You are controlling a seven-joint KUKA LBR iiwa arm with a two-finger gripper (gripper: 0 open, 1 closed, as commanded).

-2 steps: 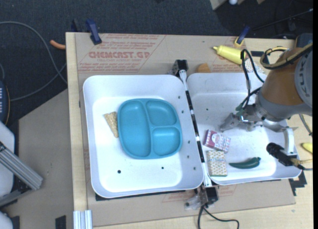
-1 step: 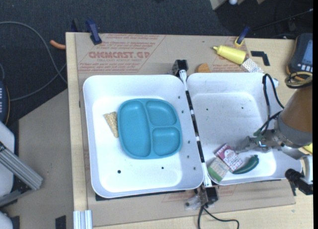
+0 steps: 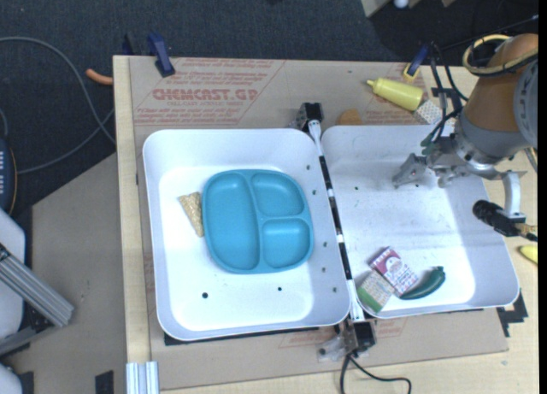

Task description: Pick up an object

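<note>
One printed word on bench board (image 3: 205, 93): "CHEMCAST GP".

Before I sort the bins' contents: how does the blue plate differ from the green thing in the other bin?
The blue divided plate is broad and lies alone mid-bin in the left bin; the green thing is slim, curved, and touches a small packet near the right bin's near edge. Both lie flat.

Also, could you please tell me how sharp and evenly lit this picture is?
Camera view: lighting is soft and even, with faint shadows beside the blue plate; the white bins look bright without hard glare; the small packets are fairly crisp; the pincer is slightly blurred.
</note>
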